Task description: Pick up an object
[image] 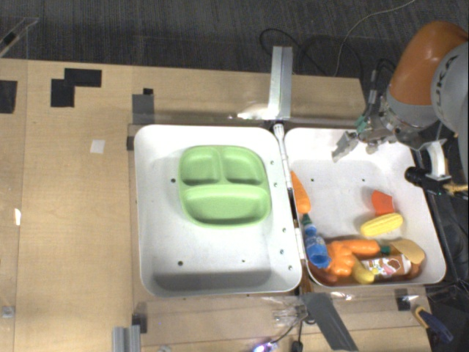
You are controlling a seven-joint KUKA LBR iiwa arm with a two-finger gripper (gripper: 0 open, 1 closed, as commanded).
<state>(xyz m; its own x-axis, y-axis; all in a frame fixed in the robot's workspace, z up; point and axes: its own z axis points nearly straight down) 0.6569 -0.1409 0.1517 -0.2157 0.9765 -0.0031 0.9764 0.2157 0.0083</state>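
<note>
My gripper point(357, 147) hangs over the far part of the right bin point(330, 182), open, with nothing between its fingers. Below it the bin floor is bare. The objects lie nearer the front: an orange-red block point(382, 199), a yellow corn cob point(381, 225), a brown labelled bottle point(388, 265), orange toy pieces point(344, 255) and a blue bottle point(315, 244). An orange carrot point(296, 191) lies along the bin's left wall. All of them are apart from the gripper.
The left bin point(157, 196) holds a green divided plate point(223, 183). A metal post point(281, 79) stands behind the seam between the bins. Cables run across the dark floor at the back.
</note>
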